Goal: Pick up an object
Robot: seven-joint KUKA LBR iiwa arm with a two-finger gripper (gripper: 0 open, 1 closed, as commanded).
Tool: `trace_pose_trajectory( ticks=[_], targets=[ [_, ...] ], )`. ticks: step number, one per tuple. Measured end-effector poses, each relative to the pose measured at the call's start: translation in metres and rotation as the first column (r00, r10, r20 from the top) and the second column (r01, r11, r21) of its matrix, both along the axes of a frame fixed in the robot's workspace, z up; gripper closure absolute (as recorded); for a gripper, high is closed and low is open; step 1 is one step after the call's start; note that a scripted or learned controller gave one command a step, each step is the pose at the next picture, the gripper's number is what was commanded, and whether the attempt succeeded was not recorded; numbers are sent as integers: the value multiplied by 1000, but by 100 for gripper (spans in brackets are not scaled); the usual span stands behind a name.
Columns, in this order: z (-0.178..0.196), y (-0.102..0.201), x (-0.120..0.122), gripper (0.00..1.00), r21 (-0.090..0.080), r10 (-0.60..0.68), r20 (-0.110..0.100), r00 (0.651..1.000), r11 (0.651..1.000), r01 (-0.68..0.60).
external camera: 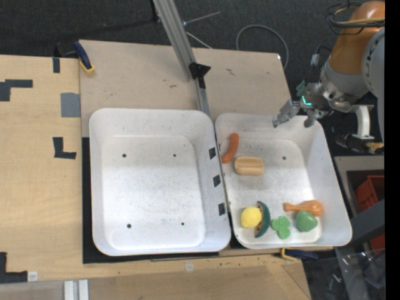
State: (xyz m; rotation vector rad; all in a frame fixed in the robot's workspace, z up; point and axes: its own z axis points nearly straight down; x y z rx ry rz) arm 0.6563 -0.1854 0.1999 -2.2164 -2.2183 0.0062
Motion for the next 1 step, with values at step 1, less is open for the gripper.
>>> trace_pose_trajectory(
  ticks=[1],
  targets=[
    [3, 0, 1, 0, -2, 1, 5, 1000, 1000, -1]
  ],
)
